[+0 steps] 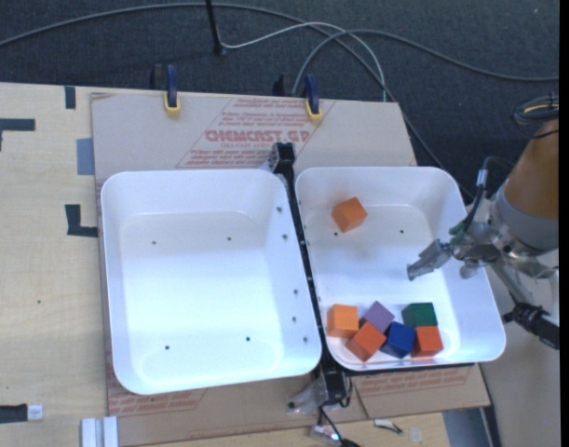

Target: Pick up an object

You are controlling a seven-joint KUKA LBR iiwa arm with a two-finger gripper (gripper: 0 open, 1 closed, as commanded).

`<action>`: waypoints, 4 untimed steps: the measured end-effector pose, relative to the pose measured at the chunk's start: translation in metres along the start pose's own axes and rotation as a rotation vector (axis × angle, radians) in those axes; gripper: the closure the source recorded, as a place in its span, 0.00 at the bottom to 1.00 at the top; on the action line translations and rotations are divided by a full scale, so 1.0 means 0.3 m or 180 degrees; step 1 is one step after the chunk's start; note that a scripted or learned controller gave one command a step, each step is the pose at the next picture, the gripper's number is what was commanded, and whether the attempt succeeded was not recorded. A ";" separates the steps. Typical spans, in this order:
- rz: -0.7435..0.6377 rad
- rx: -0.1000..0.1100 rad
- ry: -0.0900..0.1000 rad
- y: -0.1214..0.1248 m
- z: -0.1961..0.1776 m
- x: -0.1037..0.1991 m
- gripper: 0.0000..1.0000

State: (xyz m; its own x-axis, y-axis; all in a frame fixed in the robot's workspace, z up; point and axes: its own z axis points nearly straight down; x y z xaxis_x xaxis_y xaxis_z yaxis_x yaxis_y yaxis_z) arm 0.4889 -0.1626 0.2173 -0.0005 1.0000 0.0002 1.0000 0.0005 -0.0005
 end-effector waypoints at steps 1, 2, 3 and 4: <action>0.0000 0.0000 0.0000 0.000 0.000 0.000 0.00; -0.0018 0.0026 0.0008 0.184 0.355 0.213 0.00; -0.0005 0.0002 -0.0001 0.344 0.433 0.242 0.00; -0.0001 -0.0001 -0.0001 0.550 0.429 0.241 0.00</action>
State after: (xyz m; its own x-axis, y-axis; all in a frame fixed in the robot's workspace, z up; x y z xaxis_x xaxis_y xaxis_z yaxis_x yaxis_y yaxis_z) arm 0.6538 -0.0903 0.0885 -0.0009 1.0000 -0.0001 1.0000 0.0009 -0.0001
